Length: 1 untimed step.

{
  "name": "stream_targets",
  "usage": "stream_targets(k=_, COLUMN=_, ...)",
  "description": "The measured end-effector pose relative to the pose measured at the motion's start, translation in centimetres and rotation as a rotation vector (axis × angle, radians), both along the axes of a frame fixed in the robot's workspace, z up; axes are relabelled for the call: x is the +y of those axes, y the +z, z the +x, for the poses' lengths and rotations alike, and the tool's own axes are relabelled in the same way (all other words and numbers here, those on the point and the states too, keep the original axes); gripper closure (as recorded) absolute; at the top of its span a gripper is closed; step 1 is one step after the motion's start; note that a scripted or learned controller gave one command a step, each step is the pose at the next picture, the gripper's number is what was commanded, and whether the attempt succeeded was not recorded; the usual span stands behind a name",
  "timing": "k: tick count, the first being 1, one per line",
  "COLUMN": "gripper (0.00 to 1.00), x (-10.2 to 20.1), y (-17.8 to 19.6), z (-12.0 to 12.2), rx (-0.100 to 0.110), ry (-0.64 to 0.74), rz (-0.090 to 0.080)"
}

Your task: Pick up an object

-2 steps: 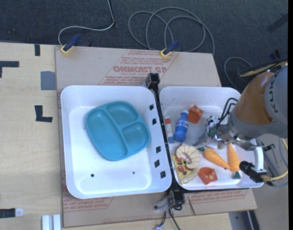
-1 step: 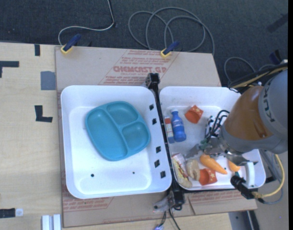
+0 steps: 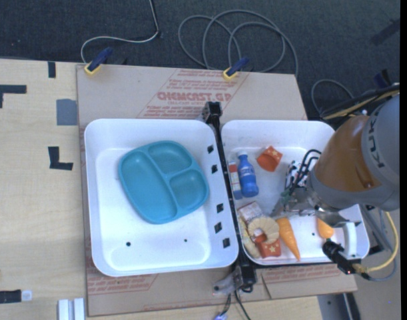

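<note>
i'm looking down on the counter (image 3: 30, 199) with 2 white bins side by side. the left bin (image 3: 103, 245) carries a blue divided plate (image 3: 163, 181). the right bin (image 3: 253, 131) holds the clutter i can pick from: a blue bottle (image 3: 247, 175) near the divider, a small red-orange block (image 3: 270, 158) just right of it, a carrot (image 3: 288, 237) toward the near side, and a heap of small food pieces (image 3: 262, 233) just left of the carrot.

the arm (image 3: 353, 162) comes in from the right and hangs over the right half of that bin, its wrist covering the spot where the claw (image 3: 291, 193) works. i see dark parts poking down between the red-orange block and the carrot, but i cannot tell how the claw is set, and nothing is visibly held in it.

my read is that i'm in the reach-and-descend step, with the grasp not yet proven. the carrot and the food heap lie closest beneath the wrist, so one of them is the likely target. the next move calls for centring over 1 item, staying off its neighbours, then lifting to check the hold.
</note>
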State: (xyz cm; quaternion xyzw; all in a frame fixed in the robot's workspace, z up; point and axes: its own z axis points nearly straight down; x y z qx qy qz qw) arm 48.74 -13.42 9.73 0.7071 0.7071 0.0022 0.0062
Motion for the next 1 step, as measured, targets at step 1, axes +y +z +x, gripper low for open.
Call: stream_targets(k=1, gripper=1.00, x=10.37, y=13.87, z=-0.29, rx=0.011, ry=0.002, rz=0.007)
